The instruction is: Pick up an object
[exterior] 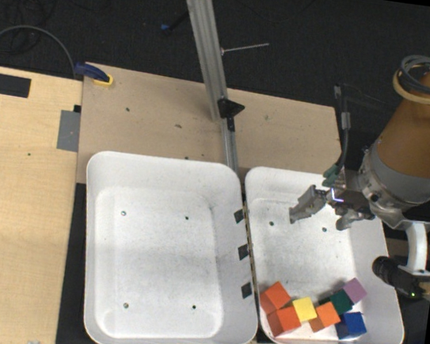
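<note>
Now my arm (417,133) reaches in from the right, its orange band above the grey wrist, and bends down over the right bin (300,190). My tool (325,214) hangs above the upper part of that bin, well apart from the blocks. Its two fingers stand spread apart, one pointing down-left and the other down-right, and nothing lies between them.

The things to pick sit clustered in the right bin's near corner, toward the lower right of its floor. Two red-orange blocks (281,307) lie at the left of the cluster, touching each other. A yellow block (304,309) sits just beside them, then an orange block (327,314). A green block (339,298) lies behind the orange one, a purple block (354,291) just past it toward the bin's right wall, and a blue block (352,324) sits nearest the bin's front rim.

Left of the right bin lies the left bin (119,173), the two rims touching along a seam with small black clips (242,251). Behind the right bin, a slanted metal rail (209,50) rises from the tabletop (151,114) toward the far edge. A thin dark rod (340,126) stands just behind my tool.
</note>
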